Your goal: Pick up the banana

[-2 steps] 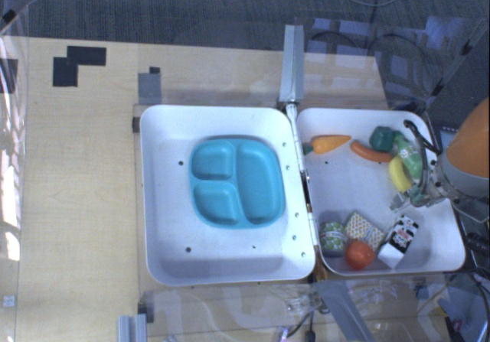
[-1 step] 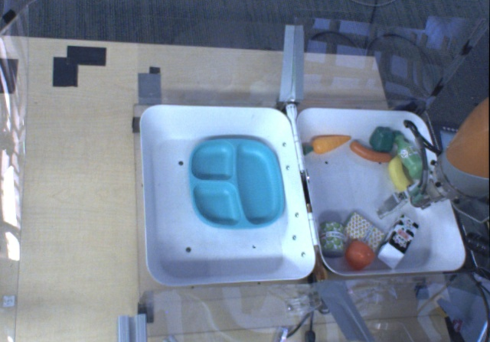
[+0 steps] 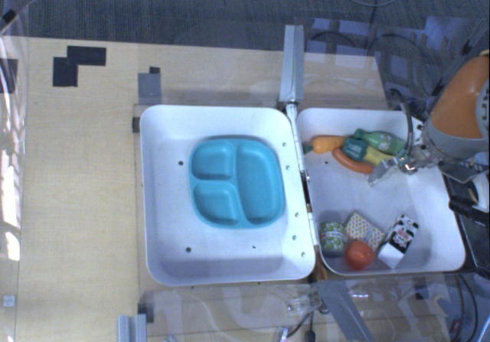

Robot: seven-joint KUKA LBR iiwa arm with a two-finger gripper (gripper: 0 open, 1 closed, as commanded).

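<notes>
The two-finger gripper (image 3: 392, 167), fingers narrowly parted and empty, nears the yellow plastic banana (image 3: 377, 155) at its ten o'clock; next, close in.

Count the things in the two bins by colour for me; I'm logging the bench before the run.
Blue: 1, divided plate
Orange: 2, two carrot-like pieces
Green: 2, bottle, small can
Yellow: 1, banana
Red: 1, tomato
Tan: 1, checked packet
Black-and-white: 1, carton
Total: 9
</notes>
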